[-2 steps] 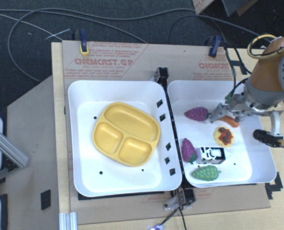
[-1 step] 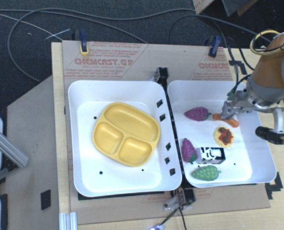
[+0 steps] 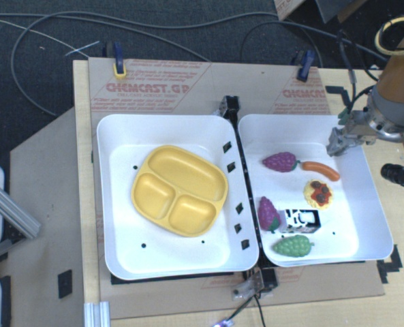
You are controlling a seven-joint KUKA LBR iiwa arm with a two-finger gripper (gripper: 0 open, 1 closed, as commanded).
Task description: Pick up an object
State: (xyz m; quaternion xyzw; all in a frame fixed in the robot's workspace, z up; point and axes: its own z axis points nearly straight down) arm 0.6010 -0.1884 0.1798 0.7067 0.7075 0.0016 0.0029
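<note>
Toy food fills the right bin (image 3: 365,203): a purple grape bunch (image 3: 281,161), an orange sausage (image 3: 321,170), a small pizza piece (image 3: 319,194), a second purple piece (image 3: 268,214), a black-and-white block (image 3: 302,219) and green grapes (image 3: 293,246). The gripper (image 3: 343,142) hangs at that bin's upper right corner; whether it is spread or pressed together cannot be told. Nearest is the sausage, just below and left, its long axis running left to right with a slight downward tilt.

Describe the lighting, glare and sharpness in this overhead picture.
Camera view: even, soft light; both white bins read bright, nearly washed out, with faint shadows under the yellow plate. The toy foods look slightly soft, and the gripper at the right bin's rim is blurry.
</note>
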